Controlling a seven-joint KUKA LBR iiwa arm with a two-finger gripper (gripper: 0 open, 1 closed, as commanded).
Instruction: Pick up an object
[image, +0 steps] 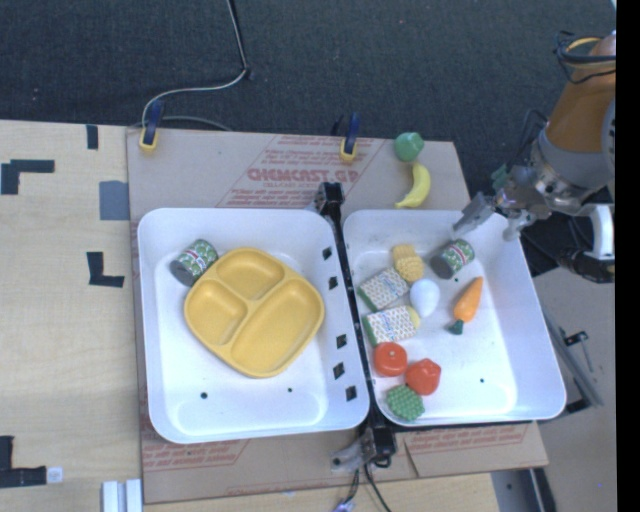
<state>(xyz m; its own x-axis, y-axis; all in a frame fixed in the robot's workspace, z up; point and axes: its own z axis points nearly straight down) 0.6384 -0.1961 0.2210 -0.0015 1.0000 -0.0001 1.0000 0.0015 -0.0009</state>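
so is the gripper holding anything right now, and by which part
Nothing is held. The gripper is above the right bin's upper right rim, with nothing between its fingers; the nearest thing, a small can, lies apart from it in the bin.

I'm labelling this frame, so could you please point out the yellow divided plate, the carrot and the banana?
yellow divided plate (254, 311): camera view, on its large lower compartment.
carrot (467, 297): camera view, middle of its orange body.
banana (417, 187): camera view, middle of its curve.
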